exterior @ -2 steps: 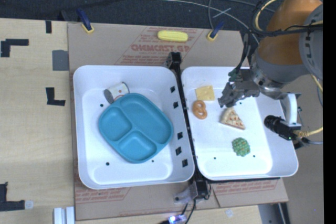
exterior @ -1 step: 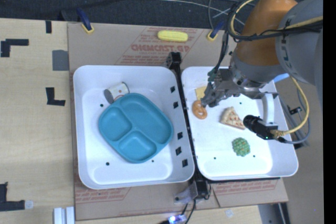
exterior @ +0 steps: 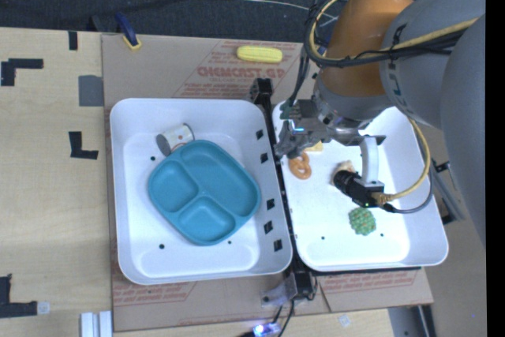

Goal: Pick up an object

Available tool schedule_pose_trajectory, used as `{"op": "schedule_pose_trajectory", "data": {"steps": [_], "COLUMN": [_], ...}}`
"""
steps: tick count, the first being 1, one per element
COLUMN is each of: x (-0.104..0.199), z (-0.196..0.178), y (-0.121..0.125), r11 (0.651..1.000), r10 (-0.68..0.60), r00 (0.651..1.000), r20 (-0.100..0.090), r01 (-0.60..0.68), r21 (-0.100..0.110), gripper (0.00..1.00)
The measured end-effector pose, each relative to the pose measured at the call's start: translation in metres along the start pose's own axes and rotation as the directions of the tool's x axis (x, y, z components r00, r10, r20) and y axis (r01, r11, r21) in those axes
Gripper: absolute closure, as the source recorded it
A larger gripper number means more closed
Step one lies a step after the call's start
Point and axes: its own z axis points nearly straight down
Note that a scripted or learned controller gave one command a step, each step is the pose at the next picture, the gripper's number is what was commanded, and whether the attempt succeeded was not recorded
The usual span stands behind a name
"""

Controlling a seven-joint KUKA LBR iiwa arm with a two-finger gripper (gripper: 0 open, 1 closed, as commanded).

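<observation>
My gripper [exterior: 290, 140] hangs low over the far left part of the right bin [exterior: 410, 249], close to the wall between the two bins. Just below it lies a small orange ring-shaped thing [exterior: 300, 166]. A bit of yellow [exterior: 316, 144] peeks out beside the gripper body. A small tan and brown thing [exterior: 344, 168] lies a little to the right, and a green knobbly ball [exterior: 363, 221] rests nearer the front. Nothing is seen between the gripper's tips.
The left bin [exterior: 130, 249] holds a blue divided plate [exterior: 203, 190] and a small white and grey cup [exterior: 175, 138] at its far side. A yellow banana-like thing [exterior: 259, 54] lies on the cardboard behind the bins. The arm covers the right bin's far right.
</observation>
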Motion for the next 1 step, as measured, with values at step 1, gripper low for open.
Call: {"op": "schedule_pose_trajectory", "data": {"steps": [1], "x": [0.051], "z": [0.0184], "y": [0.0167], "r11": [1.0], "r10": [0.0], "r00": [1.0], "r20": [0.001], "r01": [0.0], "r21": [0.001], "gripper": [1.0]}}
